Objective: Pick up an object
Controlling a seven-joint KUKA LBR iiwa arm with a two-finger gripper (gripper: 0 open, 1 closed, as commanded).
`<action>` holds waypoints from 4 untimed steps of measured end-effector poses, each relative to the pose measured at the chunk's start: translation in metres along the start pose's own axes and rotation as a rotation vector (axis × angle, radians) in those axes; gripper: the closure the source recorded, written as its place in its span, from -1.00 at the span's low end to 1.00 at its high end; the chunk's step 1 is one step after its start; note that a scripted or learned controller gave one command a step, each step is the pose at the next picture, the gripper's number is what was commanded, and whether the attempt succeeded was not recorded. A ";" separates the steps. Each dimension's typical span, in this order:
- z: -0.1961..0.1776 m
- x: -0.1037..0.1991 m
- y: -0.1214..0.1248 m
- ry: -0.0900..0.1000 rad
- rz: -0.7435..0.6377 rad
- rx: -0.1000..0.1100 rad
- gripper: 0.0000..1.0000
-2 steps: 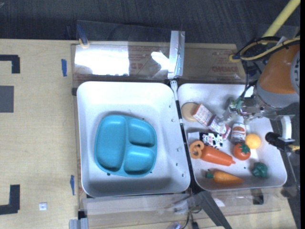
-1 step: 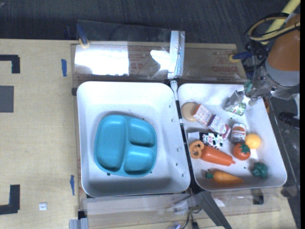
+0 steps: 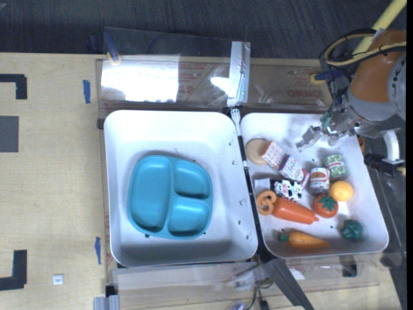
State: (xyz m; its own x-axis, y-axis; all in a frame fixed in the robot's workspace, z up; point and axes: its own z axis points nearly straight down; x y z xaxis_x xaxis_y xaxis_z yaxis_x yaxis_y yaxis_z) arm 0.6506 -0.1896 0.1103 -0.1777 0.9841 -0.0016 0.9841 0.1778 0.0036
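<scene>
At the frame's upper right the gripper (image 3: 314, 134), its state beyond telling, hovers near a light, stiff, slippery plastic orange carrot (image 3: 295, 211), best grasped mid-body.

A pale wooden bench (image 3: 51, 192) carries two shallow white bins side by side, the left bin (image 3: 116, 192) and the right bin (image 3: 377, 228) touching along their inner edges. Just beyond the bins, on the far side, a clear plastic sheet (image 3: 168, 76) lies on the bench. Black angle marks (image 3: 16, 86) and small blue tape strips (image 3: 86, 90) sit on the bare wood left of the bins.
</scene>
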 end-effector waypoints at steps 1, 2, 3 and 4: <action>-0.014 -0.021 -0.057 0.007 -0.093 0.003 -1.00; 0.017 -0.010 -0.075 0.012 -0.068 -0.003 -1.00; 0.023 -0.020 -0.026 0.009 -0.140 -0.006 -1.00; -0.023 0.002 -0.093 0.004 -0.438 0.003 -1.00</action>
State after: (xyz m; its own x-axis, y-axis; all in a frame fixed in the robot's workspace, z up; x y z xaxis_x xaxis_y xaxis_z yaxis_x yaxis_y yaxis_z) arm 0.5591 -0.2043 0.1325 -0.5782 0.8159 0.0017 0.8159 0.5782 0.0002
